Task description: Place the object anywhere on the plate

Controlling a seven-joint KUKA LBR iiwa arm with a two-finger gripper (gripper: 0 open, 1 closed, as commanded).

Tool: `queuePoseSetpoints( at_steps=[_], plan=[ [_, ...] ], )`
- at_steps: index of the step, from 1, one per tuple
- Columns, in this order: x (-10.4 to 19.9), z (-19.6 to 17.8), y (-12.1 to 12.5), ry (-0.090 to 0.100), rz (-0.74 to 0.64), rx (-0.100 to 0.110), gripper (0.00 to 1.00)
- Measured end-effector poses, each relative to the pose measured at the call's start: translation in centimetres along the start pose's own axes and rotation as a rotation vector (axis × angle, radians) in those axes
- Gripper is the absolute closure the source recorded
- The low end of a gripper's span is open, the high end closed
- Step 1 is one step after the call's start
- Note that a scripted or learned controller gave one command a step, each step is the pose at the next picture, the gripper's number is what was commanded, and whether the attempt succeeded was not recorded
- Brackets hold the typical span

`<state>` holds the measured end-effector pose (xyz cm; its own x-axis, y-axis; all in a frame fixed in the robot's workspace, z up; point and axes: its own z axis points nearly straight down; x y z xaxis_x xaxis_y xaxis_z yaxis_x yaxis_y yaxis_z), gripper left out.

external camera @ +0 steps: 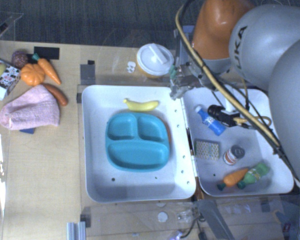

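The plate [138, 143] is blue, rounded-square, with three compartments; it sits in the middle of the left bin [95, 149]. No object rests on it. A yellow banana [141, 104] lies just beyond the plate's far edge, on the bin floor, apart from the plate.

The pincer [182, 86] hangs beyond the plate's far right corner, above the wall between the two bins, near the banana's right tip. Whether the pincer is spread or closed cannot be told; cables and the mount obscure it.

To the plate's right, the right bin [285, 181] holds a blue tube [210, 120], a grey mesh sponge [207, 149], a small can [233, 155], a carrot [236, 177] and a green item [255, 174] hard to identify. The arm [270, 39] covers that bin's far right corner.
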<state>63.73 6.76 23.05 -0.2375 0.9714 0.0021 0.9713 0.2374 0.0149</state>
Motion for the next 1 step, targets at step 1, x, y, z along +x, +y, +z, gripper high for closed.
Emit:
queuePoseSetpoints(
  at_steps=[1],
  plan=[
    [0.01,0.00,0.00,0.000,0.000,0.000,0.00]
  ],
)
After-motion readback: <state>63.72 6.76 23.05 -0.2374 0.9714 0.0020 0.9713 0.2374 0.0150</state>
